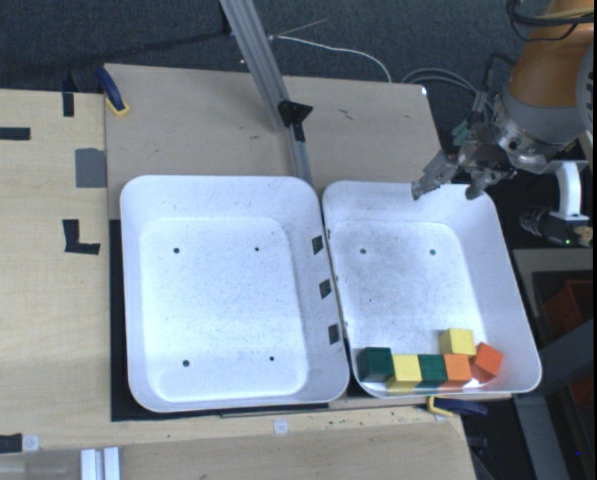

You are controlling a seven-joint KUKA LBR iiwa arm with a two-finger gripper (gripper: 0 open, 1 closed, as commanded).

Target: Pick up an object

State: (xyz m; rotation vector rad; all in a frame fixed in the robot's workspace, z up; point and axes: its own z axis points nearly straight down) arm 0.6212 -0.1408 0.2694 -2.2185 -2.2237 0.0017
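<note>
Far left is the bench (38,298), pale wood-grain with a few dark tape marks stuck on it, and a plainer tan board (208,118) sits behind the bins. A blue and yellow clamp (113,92) is nipped onto that board's back left corner.

The left bin (138,298) is a shallow white plastic tray with rounded corners, its floor dusted with fine grey specks and four small dark dots. A ribbed grey metal rail (250,43) slants down from the top and ends in a black bracket just behind where the two bins meet.

The right bin (398,268) is the same shape and just as speckled (maybe a bit grubbier toward the back). All the blocks are huddled in its front right corner: a dark green block (375,361), a yellow block (406,370), a brighter green block (431,368) and an orange block (457,368) touching in a row along the front wall, a second yellow block (459,341) just behind them, and a red-orange block (487,360) tilted up against the corner. They're small matte cubes, wood or plastic, can't tell which.

The gripper (446,186) hangs over the back right rim of that bin, well apart from the blocks. The jaws look spread apart with nothing between them, two dark tips pointing down. Above it the arm (550,78) is smooth grey with a glossy orange band.
</note>
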